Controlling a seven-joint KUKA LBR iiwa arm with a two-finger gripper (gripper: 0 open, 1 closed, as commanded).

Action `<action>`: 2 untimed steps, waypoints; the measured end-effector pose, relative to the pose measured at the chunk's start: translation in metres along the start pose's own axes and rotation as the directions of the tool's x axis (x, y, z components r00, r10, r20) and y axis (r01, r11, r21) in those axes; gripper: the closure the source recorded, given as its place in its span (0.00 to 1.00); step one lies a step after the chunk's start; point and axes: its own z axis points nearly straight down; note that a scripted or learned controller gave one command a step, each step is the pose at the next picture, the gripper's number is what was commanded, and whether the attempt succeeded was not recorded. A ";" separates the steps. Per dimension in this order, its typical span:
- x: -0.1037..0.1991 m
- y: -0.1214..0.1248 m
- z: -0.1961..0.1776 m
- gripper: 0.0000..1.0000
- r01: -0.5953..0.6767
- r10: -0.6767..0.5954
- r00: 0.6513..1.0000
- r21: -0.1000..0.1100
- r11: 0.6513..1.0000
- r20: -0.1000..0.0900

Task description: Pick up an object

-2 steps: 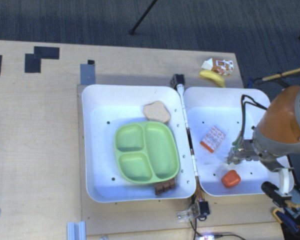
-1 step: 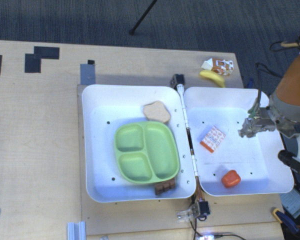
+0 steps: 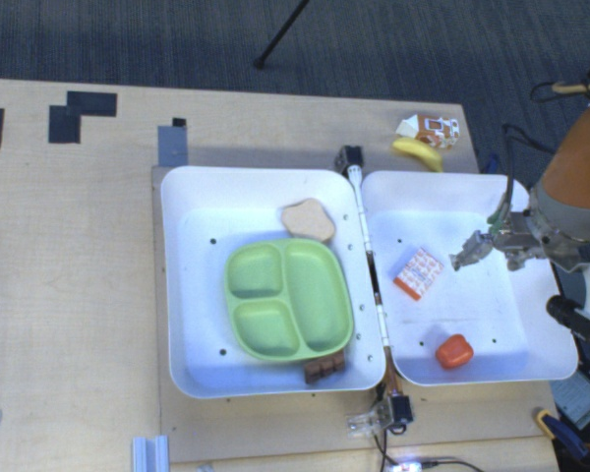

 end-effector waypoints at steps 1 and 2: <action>0.059 0.011 0.076 0.00 -0.003 0.003 1.000 -0.007 1.000 0.001; 0.061 0.013 0.064 1.00 0.003 -0.003 1.000 -0.013 1.000 0.000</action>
